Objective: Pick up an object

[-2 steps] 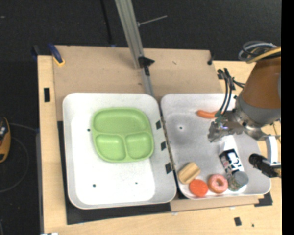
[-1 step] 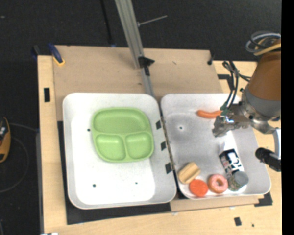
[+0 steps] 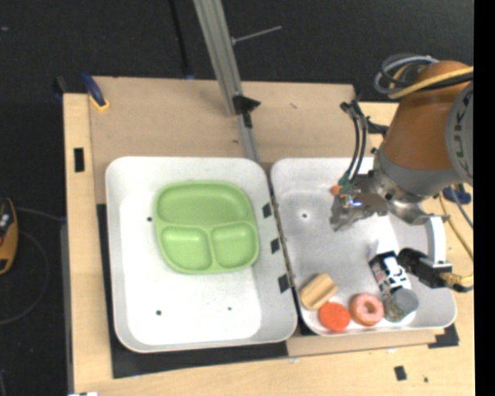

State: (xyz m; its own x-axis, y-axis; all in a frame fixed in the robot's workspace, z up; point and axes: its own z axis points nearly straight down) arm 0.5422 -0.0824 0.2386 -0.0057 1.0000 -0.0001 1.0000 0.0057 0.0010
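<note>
Clearly the pickable things have gathered along the near edge of the right shallow white bin (image 3: 313,180): a tan block (image 3: 318,289), an orange-red round piece (image 3: 334,317), a pink ring-shaped donut toy (image 3: 366,309) and a grey rounded piece (image 3: 401,305), touching or just beside one another, with a black-and-white object (image 3: 388,271) a little farther in. Pressed against the rim like that, they probably leave the fingers little room on the near side. The gripper (image 3: 346,209) hangs over the bin's bare middle, well apart from all 5; whether its fingers are apart or together I cannot tell. The left white bin (image 3: 124,221) holds only a green 3-compartment plastic plate (image 3: 206,225), lying flat on the bench (image 3: 165,114).
</note>
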